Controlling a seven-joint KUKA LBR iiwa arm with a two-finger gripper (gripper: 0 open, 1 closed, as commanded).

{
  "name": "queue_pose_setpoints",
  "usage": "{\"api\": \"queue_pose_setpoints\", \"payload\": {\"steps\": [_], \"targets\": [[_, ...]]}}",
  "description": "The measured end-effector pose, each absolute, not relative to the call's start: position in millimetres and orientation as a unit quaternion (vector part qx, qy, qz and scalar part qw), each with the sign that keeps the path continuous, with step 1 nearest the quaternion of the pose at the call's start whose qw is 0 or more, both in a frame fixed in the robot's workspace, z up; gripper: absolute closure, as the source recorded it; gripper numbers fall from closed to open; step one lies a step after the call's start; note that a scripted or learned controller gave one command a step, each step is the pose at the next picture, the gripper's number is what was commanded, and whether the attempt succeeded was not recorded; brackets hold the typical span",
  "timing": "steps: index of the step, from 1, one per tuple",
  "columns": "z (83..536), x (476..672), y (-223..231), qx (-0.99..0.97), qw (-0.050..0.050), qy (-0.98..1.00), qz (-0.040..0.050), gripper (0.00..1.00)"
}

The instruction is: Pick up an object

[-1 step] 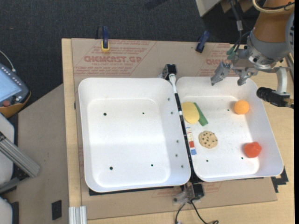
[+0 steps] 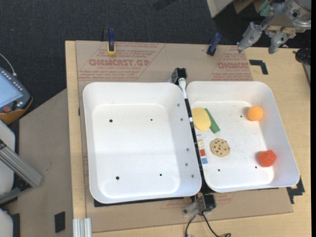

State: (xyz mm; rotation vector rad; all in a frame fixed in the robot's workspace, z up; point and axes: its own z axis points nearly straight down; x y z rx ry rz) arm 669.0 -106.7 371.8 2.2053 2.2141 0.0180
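Gripper (image 2: 260, 39) hangs above the right bin (image 2: 283, 132), jaws wide apart (grasping nothing)

The gripper (image 2: 260, 41) is seen at about one o'clock in the camera view, hung below a pale grey wrist that enters from the upper right corner. Two metal fingers (image 2: 246, 38) are spread apart, with a clear gap left between them (nothing is seen held in that gap). One finger is angled down toward seven o'clock, the other is pointed nearly straight down at six. A dab of green is seen on the wrist housing just above the fingers, toward eleven o'clock
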Motion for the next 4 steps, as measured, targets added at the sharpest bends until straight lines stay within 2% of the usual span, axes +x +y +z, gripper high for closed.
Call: {"api": "queue_pose_setpoints", "payload": {"steps": [1, 2, 3, 4], "targets": [[515, 640.6, -122, 0.707, 0.010, 0.707, 0.0056, 0.00], [515, 642.0, -121, 0.707, 0.004, 0.708, 0.0011, 1.00], [413, 627.8, -63, 0.705, -0.005, 0.709, -0.0029, 1.00], [378, 573.5, -134, 0.710, -0.002, 0.704, -0.0024, 1.00]]}}
